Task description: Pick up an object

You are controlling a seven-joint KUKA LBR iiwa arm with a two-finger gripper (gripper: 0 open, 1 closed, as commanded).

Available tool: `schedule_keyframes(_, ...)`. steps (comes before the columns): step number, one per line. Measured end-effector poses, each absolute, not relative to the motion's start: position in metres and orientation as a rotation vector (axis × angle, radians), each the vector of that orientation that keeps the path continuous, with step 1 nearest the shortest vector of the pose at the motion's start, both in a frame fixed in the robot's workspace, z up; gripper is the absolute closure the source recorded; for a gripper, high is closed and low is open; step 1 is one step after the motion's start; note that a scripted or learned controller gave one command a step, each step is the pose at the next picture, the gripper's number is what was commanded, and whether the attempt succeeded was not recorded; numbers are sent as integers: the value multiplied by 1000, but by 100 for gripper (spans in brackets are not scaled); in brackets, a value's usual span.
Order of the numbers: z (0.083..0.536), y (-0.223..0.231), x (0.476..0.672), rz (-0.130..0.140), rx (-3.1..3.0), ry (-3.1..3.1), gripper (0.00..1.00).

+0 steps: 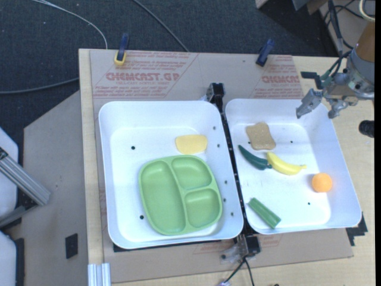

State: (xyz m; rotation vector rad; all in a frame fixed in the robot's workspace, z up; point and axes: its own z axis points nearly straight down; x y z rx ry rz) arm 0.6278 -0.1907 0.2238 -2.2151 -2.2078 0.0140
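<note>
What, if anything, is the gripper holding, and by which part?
Nothing: the two-finger gripper is open above the right white bin's far corner.

two white bins, one green plate, six food pieces

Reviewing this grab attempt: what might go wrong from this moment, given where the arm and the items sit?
1. The tool sits over the right white bin's far rim, so descending here might strike the rim.
2. The curved yellow banana touches the dark green pepper-shaped toy, so a grasp may nudge or catch both.
3. The small round orange ball could roll away when touched.
</note>
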Motion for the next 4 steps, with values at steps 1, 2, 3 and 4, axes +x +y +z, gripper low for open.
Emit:
schedule_keyframes(1, 233, -190, 631, 1, -2220, -2220, 0)
schedule_keyframes(2, 191, -193, 630, 4, -2219, -2218, 0)
schedule_keyframes(3, 129, -193, 634, 6, -2216, -2218, 0)
schedule_keyframes(4, 82, -193, 633, 6, -2216, -2218, 0)
